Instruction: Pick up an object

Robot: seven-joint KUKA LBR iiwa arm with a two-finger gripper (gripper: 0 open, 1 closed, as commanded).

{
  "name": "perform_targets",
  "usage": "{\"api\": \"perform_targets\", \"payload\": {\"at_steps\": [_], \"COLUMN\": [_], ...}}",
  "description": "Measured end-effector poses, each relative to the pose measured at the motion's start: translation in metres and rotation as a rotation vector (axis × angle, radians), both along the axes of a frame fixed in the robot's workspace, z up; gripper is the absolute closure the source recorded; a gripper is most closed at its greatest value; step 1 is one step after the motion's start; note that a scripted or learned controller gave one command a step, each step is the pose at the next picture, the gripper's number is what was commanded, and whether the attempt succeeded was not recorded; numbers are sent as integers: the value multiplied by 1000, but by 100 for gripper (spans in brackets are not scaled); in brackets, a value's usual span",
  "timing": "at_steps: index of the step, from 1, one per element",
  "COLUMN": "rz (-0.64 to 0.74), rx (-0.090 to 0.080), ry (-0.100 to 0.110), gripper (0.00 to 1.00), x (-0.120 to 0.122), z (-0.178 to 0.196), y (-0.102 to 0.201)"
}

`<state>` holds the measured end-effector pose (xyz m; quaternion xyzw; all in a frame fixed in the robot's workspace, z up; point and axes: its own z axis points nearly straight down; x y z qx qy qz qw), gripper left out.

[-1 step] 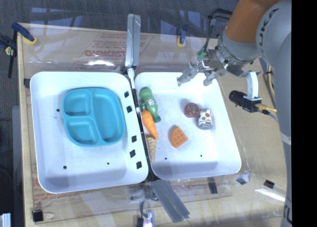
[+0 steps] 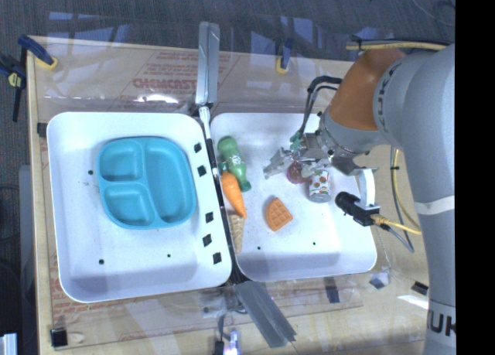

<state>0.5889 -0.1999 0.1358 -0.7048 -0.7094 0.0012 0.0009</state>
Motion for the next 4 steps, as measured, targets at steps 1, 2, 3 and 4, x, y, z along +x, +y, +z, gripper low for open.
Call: {"api": "perform_targets", "payload": {"at_steps": [1,2,3,4], "rz": [-10,-2,1,-122], "rx": [-13,0,-1,-1], "ry": [-34,0,2,0], "gripper": [0,0,100,100], "x": [38,-6,-5,40], "z": [-26,-45,-37,52], "y": [-13,10,10,39]}}
